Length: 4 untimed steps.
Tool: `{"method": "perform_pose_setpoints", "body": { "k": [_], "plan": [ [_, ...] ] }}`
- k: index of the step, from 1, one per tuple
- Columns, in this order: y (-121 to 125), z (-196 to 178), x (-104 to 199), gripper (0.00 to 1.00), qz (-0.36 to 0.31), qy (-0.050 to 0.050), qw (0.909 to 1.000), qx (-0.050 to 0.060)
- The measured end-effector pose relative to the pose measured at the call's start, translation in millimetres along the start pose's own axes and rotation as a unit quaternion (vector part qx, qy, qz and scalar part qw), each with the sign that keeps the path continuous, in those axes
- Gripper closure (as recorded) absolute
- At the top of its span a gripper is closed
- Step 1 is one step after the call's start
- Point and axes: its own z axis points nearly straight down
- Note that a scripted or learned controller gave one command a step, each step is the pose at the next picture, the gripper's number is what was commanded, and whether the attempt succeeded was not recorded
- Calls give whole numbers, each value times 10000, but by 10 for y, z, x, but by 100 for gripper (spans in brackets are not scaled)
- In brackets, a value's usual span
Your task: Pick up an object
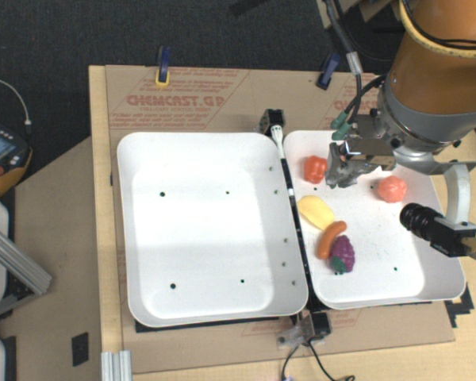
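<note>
Hovering over the upper part of the right bin (440, 280), the gripper (341, 173) hangs just right of a small red-orange piece (315, 168), and nothing sits between its fingers; whether they are spread or closed I cannot tell. Below it, near the centre of the frame against the bin's left wall, lie a yellow piece (316, 210), an orange sausage-shaped piece (331, 239) and a purple piece (343, 253), touching in a cluster. A pink lump (391, 189) rests apart to the right. All look like light, smooth plastic play food, likely slippery. The sausage's long axis runs from lower left to upper right; pinching across its narrow middle seems safest. The yellow piece lies slanted, long axis upper left to lower right.
</note>
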Motion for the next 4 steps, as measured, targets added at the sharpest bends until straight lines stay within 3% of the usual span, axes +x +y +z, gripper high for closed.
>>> {"method": "perform_pose_setpoints", "body": {
  "k": [1, 2, 3, 4],
  "plan": [
    [247, -203, 529, 100, 5, -2, 10000, -6],
    [1237, 552, 1175, 100, -4, -4, 10000, 16],
    [683, -157, 87, 100, 81, -14, 10000, -20],
    [474, 441, 619, 100, 4, -5, 10000, 58]
  ]
}}
